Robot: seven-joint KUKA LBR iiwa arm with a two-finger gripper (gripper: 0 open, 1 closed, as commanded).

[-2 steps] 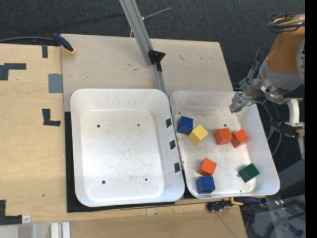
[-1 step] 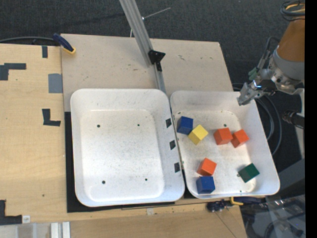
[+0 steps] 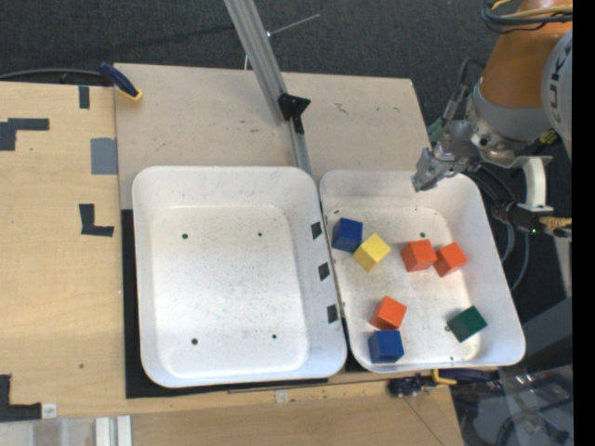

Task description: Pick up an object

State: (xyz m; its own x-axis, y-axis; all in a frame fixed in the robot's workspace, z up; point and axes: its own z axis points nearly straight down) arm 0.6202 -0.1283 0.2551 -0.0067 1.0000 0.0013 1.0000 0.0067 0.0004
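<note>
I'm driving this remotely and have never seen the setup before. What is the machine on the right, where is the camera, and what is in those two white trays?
The picture comes from one fixed camera above the bench, looking down at a slant. The grey and orange machine at the right is a robot arm; at its tip is a two-finger gripper, now over the far rim of the right bin. Nothing can be seen between its fingers.

Two shallow white bins sit side by side. The left bin shows just its speckled floor. The right bin holds seven small blocks: a blue block beside a yellow block, two orange blocks close together, a third orange block above another blue one, and a green block near the right wall.

The slanted metal bar at the top is a fixed pole.
</note>
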